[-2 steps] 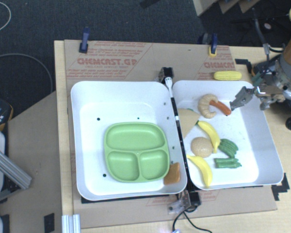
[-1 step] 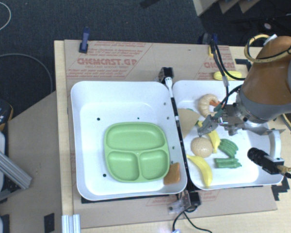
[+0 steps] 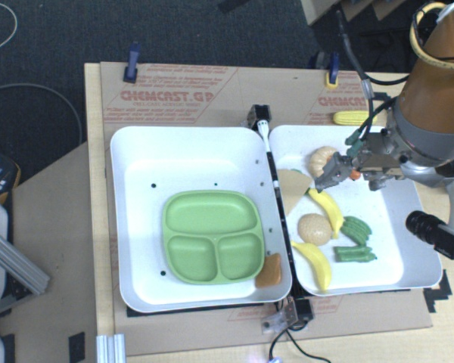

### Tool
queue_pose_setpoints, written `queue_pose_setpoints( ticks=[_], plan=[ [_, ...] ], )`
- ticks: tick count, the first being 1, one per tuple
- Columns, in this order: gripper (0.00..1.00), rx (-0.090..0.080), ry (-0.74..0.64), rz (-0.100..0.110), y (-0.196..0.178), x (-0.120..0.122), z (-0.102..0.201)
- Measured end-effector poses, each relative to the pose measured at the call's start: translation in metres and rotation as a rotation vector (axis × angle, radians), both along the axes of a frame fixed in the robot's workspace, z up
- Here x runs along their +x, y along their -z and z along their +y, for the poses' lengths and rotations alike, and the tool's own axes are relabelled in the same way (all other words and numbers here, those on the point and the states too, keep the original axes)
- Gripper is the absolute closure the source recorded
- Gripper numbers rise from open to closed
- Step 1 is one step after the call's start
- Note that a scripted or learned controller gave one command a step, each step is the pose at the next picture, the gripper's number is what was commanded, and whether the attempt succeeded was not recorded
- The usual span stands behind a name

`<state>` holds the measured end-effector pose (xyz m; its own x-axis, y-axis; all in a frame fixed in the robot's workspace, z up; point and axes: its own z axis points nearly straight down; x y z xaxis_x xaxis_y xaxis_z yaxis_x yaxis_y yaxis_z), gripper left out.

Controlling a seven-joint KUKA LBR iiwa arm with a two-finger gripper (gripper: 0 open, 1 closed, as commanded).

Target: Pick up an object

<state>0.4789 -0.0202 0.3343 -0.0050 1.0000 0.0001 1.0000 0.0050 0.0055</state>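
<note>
Two white bins sit side by side on the bench, and you have just the one overhead view to judge from. In the left bin (image 3: 136,203) you see a green divided plate (image 3: 212,235) lying flat, with a small brown piece (image 3: 269,271) tucked at its lower right corner against the bin wall. The right bin (image 3: 408,267) holds the pile of toy food: a yellow banana (image 3: 329,212) in the middle, a second banana (image 3: 316,263) nearer the front edge, a round beige piece (image 3: 314,228) between them, green beans (image 3: 354,240) to the right of those, another beige lump (image 3: 322,159) toward the back, and a flat tan wedge (image 3: 291,184) by the divider. A yellow corn cob (image 3: 349,117) lies on the board beyond the bin's far rim. The arm comes in from your right, and the gripper (image 3: 334,174) hangs low over the back half of the right bin, just beside the beige lump and above the upper end of the middle banana. From this angle you cannot tell how wide the tool stands, and nothing shows clearly between its tips, so do not count anything as grasped. By my judgement the pick is at the approach stage: the tool is over the pile, every item looks to be resting in the bin, and the closing and lifting are left to do.
</note>
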Motion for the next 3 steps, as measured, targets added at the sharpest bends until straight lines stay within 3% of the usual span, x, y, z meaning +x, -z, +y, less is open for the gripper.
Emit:
queue_pose_setpoints(
  ticks=[1,3],
  plan=[
    [1.0,-0.001,0.003,0.002,-0.006,0.002,-0.001],
    [1.0,0.002,-0.002,-0.003,-0.12,0.001,0.117]
  ],
)
